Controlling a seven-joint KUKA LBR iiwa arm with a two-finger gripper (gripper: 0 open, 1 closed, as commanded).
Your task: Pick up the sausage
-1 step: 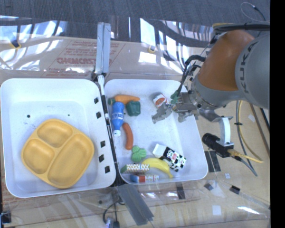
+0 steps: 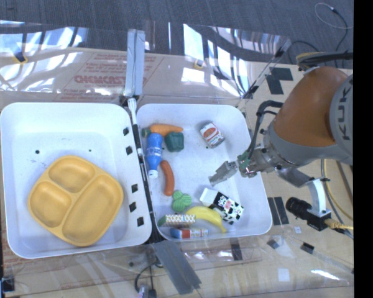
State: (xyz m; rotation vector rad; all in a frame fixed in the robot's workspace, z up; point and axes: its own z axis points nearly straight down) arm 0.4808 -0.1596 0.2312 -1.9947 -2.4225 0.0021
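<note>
Pincer [image 2: 219, 174] position: over the right bin [image 2: 252, 166], at about 3 o'clock from the sausage [image 2: 168, 177] and well apart from it. You cannot tell from this angle whether it stands apart or together, and nothing is seen in its grip.

Locate the sausage in the left half of the right bin, lying roughly along the 12-to-6 line, just beside the blue bottle [image 2: 153, 152] at its 11 o'clock and the green toy [image 2: 181, 200] at its 5 o'clock.

Expect a light, smooth, rounded piece, likely a plastic toy, which may roll or slip. Take hold across the narrow middle, closing from 9 and 3 o'clock.

Right bin contents:
- carrot [image 2: 166, 129] and dark green piece [image 2: 174, 141] toward 12 o'clock
- small can [image 2: 211, 135] toward 1 o'clock
- banana [image 2: 205, 216], black-and-white toy [image 2: 227, 208] and a flat printed packet [image 2: 179, 219] toward 6 o'clock

Left bin [image 2: 12, 185] contents: one yellow divided plate [image 2: 76, 199], nothing on it
</note>
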